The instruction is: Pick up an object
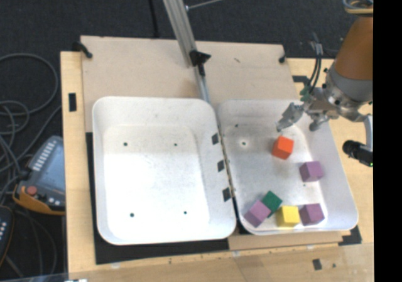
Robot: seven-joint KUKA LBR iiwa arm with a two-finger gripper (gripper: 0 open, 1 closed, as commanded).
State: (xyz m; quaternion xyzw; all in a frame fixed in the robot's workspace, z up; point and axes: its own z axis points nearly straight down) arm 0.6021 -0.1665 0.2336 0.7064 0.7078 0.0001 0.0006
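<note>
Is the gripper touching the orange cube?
Apart. The camera view shows bare white bin floor between the gripper and the orange cube.

A slanted aluminium rail [179, 17] crosses the bench [151, 64]; cables [19, 98] and a handheld pendant [45, 174] lie left.

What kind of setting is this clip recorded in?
Most likely a robotics lab grasping bench: two white bins on a wooden board, small coloured blocks like the orange cube, a robot arm's gripper, loose cables and a teach pendant on dark carpet.
</note>
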